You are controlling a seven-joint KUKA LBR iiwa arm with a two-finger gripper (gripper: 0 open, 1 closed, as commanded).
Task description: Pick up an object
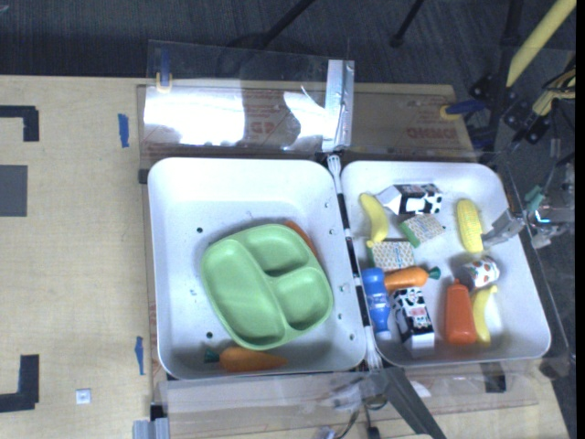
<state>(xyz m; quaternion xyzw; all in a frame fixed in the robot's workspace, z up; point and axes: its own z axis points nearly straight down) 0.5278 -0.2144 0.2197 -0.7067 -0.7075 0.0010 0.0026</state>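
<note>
Along the right bin's (526, 337) right side lie the likeliest targets: a yellow corn cob (469, 225) toward the far right corner, a small white-and-red ball (482, 271) just nearer than it, then an orange bottle (460, 314) touching a yellow piece (483, 313) by the near right corner. No object is lifted; all rest on the bin floor.

Gripper (523, 222) sits at the right rim of that bin, just beside the corn cob. Released or clenched: cannot tell, too small and blurred.

Rest of the right bin is crowded. Along the left wall: banana (373, 216), blue bottle (375, 298). Middle: black-and-white carton (416, 199) at the far side, patterned packet (393, 254), small carrot (408, 277), cow-print box (416, 318) near the front edge.

Left bin (174, 199) holds a green divided plate (265, 284) at centre and a large carrot (251, 358) against the near edge.

Judgement: approach step, no grasp made. To do it well, go for the corn cob, since it is closest and has free floor around it. Come straight down, close across its narrow width, and keep clear of the rim and the ball. Avoid the packed middle cluster, where neighbours touch and a clean grip looks unlikely.
</note>
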